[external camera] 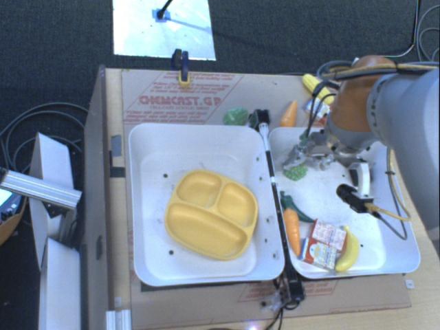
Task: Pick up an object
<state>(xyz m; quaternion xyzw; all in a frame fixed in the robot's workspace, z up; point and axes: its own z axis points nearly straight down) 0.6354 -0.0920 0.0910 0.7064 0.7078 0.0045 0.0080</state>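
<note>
Green toy vegetable (295,172), small lumpy piece, looks like broccoli, sits in the right bin (405,253) just beside the gripper (304,157), on its near side and slightly toward the wall shared with the left bin (137,253). Touching or a hair apart: cannot tell. Not seen held. Gripper released or clenched: cannot tell, the metal tip is blurred against the white floor

Key relation: the piece lies just off the tip, toward the view's bottom and left, so in my judgement the pick needs only a short shift that way plus a descent. One arm only, reaching in from the right of the gripper

Axis: the piece is compact and roundish, no clear long axis, and which way it points can't be read; approach angle probably matters little

Further out from the gripper, same bin: toy carrot (292,230) along the shared wall, long axis running near-to-far, leafy end toward the gripper, tip pointing away. Beyond that, well apart, a small printed carton (324,243) touching a banana (349,251) at the far corner from the gripper

Across the wall, away from the gripper: yellow divided plate (210,214) in the left bin

Behind the gripper, outside the bins on the cardboard: second carrot (289,113) and a green leafy toy (236,117)
</note>
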